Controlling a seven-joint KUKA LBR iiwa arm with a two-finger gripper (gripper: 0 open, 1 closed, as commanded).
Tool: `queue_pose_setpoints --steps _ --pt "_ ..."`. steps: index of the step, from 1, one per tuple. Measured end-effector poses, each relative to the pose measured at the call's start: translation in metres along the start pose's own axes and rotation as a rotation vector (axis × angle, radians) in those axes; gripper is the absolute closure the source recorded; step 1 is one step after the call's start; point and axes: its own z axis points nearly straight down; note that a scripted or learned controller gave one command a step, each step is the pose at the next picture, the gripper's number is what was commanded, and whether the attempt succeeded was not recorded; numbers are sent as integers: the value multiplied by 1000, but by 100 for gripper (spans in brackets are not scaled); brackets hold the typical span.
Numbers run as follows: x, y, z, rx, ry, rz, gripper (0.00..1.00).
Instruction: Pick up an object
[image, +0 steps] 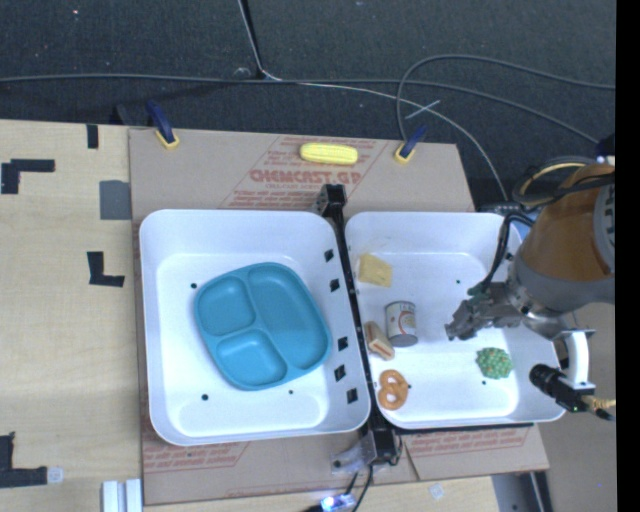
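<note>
From my remote station I watch the gripper (468, 320) hang low over the right bin (440, 222), near that bin's right wall, in what I judge to be the approach step of a pick, with nothing lifted yet. I cannot tell how wide the fingers stand; they read as a dark cluster, and I see nothing between them. The arm (565, 250) reaches in over the bin's right edge, its orange band above the wrist, the wrist angled down and toward the bin's middle.

The candidates lie on the right bin's floor: a green broccoli-like piece (493, 362) just beside the gripper toward the near-right corner, a small tin can (401, 323) near the middle, a yellow cheese wedge (375, 269) toward the far-left corner, a bread-like piece (379, 342) against the left wall, and a pretzel (392, 388) by the near-left corner. The left bin (160, 330) holds a blue divided plate (262, 324).

As I see it, the next move calls for settling on one target, most likely the green piece or the can, centring over it, then descending and closing.
</note>
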Motion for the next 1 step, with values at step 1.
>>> queue_pose_setpoints --steps 1 --pt "1 5 -43 0 0 0 100"
